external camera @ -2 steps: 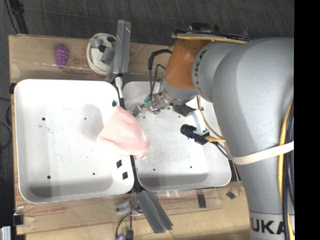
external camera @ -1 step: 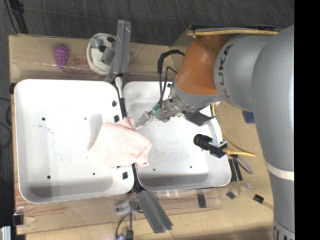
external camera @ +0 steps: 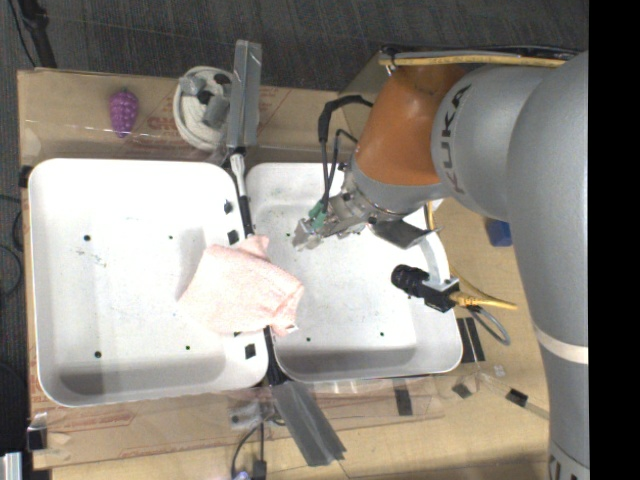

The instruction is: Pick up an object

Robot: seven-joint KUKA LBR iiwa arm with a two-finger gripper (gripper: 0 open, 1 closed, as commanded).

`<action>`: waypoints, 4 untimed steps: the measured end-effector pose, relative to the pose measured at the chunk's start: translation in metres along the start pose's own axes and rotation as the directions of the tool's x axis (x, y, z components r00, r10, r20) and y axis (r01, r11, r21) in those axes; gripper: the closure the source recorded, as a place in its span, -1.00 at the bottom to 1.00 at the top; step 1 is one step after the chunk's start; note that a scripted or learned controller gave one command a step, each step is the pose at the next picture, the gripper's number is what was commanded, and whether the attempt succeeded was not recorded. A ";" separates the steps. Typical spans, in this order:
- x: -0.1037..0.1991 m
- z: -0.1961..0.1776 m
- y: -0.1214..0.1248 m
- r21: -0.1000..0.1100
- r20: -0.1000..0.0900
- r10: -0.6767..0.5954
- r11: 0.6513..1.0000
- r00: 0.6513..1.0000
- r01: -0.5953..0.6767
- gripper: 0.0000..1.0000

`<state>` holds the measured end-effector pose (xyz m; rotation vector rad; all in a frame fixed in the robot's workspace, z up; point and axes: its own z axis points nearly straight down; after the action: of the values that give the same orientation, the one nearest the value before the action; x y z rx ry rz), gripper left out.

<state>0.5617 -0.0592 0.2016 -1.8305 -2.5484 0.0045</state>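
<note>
A pale pink cloth [external camera: 243, 286] lies crumpled over the divider between the two white bins, most of it in the left bin [external camera: 110, 268] and one edge hanging into the right bin [external camera: 350, 353]. My gripper [external camera: 308, 233] hangs low over the upper left part of the right bin, pointing left. It sits a short way above and to the right of the cloth's top corner, apart from it. A small green part shows at the gripper's base. The grey arm with its orange band covers the right bin's far right corner.
A purple grape-like object [external camera: 123, 111] and a white coiled thing [external camera: 203, 103] sit on the bench behind the left bin. A grey bar [external camera: 243, 98] stands at the bins' back junction. A blue item [external camera: 498, 233] lies right of the right bin.
</note>
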 end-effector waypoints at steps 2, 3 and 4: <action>0.000 0.010 -0.004 -0.001 -0.001 0.056 0.998 0.998 -0.056 -1.00; -0.030 0.111 -0.030 0.000 -0.001 0.091 0.996 0.996 -0.091 -1.00; -0.030 0.102 -0.030 0.001 -0.001 0.087 0.996 0.996 -0.087 1.00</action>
<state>0.5427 -0.0967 0.1000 -1.9386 -2.4656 0.0055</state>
